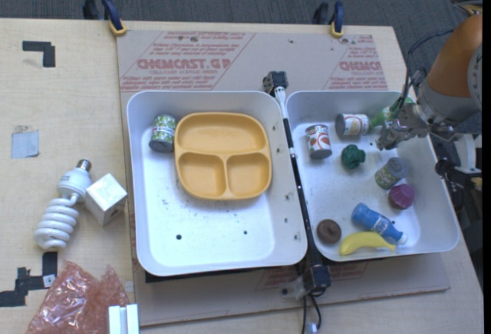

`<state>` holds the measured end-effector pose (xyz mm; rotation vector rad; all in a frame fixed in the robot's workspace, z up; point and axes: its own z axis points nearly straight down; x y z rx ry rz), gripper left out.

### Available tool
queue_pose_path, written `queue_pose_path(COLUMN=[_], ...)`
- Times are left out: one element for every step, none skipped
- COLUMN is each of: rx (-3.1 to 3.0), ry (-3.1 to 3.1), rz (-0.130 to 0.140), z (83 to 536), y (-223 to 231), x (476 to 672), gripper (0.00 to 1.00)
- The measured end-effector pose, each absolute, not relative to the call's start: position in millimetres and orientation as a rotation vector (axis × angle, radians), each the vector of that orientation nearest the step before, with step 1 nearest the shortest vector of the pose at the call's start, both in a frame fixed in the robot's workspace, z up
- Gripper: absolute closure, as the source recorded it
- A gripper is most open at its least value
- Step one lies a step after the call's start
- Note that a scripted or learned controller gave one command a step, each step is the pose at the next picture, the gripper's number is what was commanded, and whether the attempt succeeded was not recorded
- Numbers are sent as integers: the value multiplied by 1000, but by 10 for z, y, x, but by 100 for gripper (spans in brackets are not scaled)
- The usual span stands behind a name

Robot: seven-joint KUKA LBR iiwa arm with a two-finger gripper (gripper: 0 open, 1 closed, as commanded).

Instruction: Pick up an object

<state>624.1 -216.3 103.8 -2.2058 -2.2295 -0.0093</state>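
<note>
In the camera view, the arm reached in from the right and its gripper [393, 129] hung over the upper right part of the right bin [430, 236], near the bin's far wall. I could not tell how the gripper stood; it was small, dark and tangled with cables.

The candidates lay in that bin: a small can [318, 140] and a tipped can [352, 124] just to the gripper's left, a green object [353, 156] below them, a greyish object [390, 172] and a magenta one [401, 195] closer to the right wall, then a blue bottle [376, 223] touching a banana [365, 243], and a brown ring [329, 230]. The left bin [215, 248] held a yellow divided tray [223, 154] and another small can [163, 132].

The risk, as I judged it, was crowding: a descent among closely packed things could nudge a neighbour or close on a rounded can that rolls free. The wall nearby could also block a finger.

Whatever sat directly beneath the gripper was hidden, and the arm was cut off at the right.
</note>
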Motion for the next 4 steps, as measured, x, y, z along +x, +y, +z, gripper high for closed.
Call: queue_pose_path(rx=[-2205, -2219, -2218, -2220], ry=[-2229, -2226, -2230, -2225], rz=[-10, 0, 0, 0], z=[1037, 928, 1032, 1975], y=[-2158, -1419, -1422, -1133], x=[6242, 6592, 6597, 6591], gripper=[0, 0, 100, 100])
